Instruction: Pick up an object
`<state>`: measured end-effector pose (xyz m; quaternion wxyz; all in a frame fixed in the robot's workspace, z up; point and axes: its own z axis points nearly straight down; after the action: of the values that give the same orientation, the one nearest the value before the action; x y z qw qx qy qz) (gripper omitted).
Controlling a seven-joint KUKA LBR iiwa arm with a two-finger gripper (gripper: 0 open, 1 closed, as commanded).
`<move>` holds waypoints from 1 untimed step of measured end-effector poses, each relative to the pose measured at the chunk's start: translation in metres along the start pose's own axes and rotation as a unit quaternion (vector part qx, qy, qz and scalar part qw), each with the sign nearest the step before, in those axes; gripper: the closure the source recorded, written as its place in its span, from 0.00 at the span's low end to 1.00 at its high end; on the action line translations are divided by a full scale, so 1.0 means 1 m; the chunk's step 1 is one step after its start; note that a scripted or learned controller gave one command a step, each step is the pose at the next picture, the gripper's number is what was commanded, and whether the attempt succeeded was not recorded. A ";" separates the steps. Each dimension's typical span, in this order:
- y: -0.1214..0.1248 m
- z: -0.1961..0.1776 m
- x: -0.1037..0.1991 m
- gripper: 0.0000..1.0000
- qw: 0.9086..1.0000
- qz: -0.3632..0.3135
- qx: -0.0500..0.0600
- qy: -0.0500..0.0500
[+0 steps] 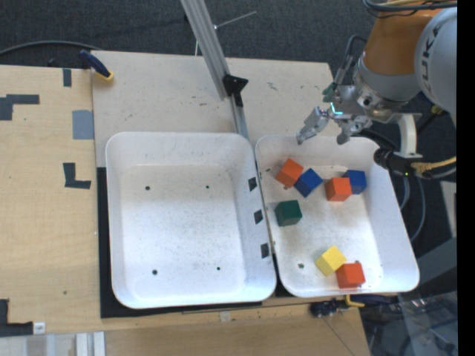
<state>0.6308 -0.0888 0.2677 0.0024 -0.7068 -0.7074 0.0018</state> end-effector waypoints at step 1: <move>0.001 -0.003 0.000 0.00 1.000 -0.001 -0.002 0.000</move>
<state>0.6316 -0.0889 0.2707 0.0004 -0.7063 -0.7079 0.0004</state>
